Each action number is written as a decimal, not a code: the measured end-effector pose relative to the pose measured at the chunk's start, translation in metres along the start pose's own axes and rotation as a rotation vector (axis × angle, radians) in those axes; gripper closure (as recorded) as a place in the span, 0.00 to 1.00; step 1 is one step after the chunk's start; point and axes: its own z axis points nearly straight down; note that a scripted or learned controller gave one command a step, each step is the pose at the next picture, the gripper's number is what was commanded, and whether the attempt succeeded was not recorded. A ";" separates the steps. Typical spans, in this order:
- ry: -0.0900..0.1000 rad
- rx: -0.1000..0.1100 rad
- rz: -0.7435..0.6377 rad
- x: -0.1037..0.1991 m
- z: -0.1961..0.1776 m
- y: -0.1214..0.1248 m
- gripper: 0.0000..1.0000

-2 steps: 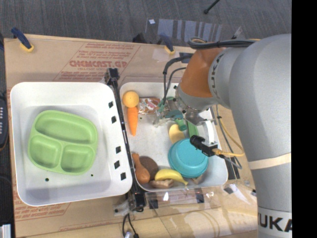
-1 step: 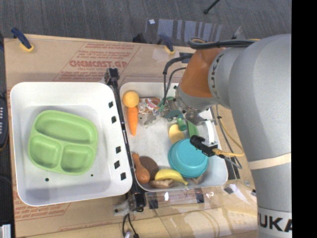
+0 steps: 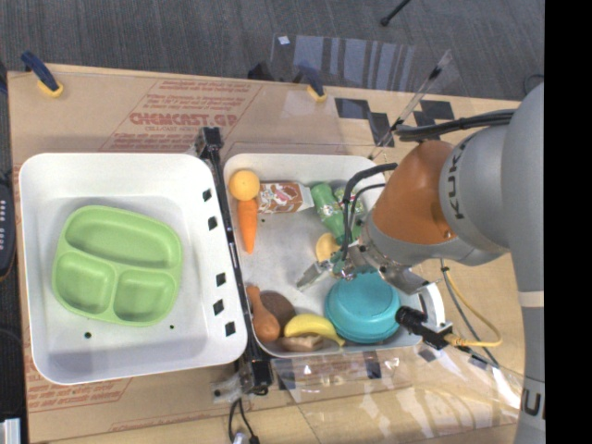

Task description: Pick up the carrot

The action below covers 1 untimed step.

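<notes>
Where the arm (image 3: pixel 481 192) reaches in from the right, its orange band (image 3: pixel 416 202) hangs over the right bin (image 3: pixel 296 165) and the jaws (image 3: pixel 324 268) sit low near the bin's middle — their thin metal fingers (image 3: pixel 310 274) appear spread a little, with nothing seen between them. The carrot (image 3: pixel 248 224) lies apart from them, along the bin's left wall, pointing toward the near side, its thick end just below an orange (image 3: pixel 244 185) in the far left corner. Beside the orange lies a brown-and-white packet (image 3: pixel 281 196), and next to that a green packet (image 3: pixel 326 207) partly under the arm. A small yellow thing (image 3: pixel 325 246) rests just above the jaws. A teal bowl (image 3: pixel 363 309) sits upside down just beside the jaws, toward the near right corner. Along the near wall lie a banana (image 3: pixel 311 326), a brown potato (image 3: pixel 277 305) and a reddish-brown thing (image 3: pixel 264 316) — packed close together. The left bin (image 3: pixel 37 248) holds a green three-part tray (image 3: pixel 116 264). Both bins stand on a cardboard-covered desk (image 3: pixel 139 109).
</notes>
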 end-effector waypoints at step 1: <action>0.001 0.002 -0.014 0.001 -0.010 0.002 1.00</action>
